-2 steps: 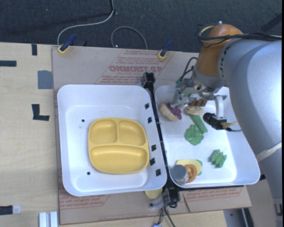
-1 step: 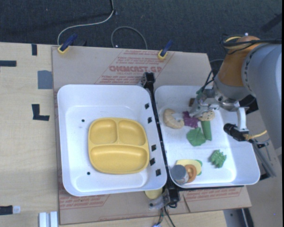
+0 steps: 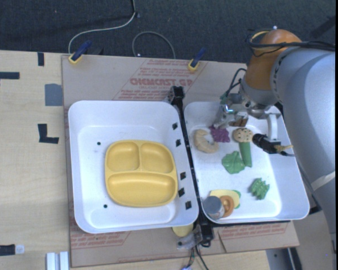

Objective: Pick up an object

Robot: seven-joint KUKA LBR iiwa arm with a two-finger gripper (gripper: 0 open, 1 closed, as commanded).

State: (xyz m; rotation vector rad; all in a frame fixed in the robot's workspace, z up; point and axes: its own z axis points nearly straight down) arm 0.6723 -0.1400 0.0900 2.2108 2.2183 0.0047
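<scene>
yellow tray [image 3: 141, 173], white bins [image 3: 79, 151], purple toy [image 3: 219, 133], green leaf [image 3: 259, 188]

The bench [image 3: 22, 162] was pale wood with black tape marks scattered down its left side. On it lay a brown cardboard sheet [image 3: 152, 77] with red printing, held at its far edge by a yellow clamp [image 3: 78, 54] and a blue clamp [image 3: 197, 57]. On the cardboard sat the two white bins, touching side by side: the left bin [image 3: 81, 151] and the right bin [image 3: 287, 198]. A thin cable [image 3: 110, 30] looped across the dark floor behind the bench.
</scene>
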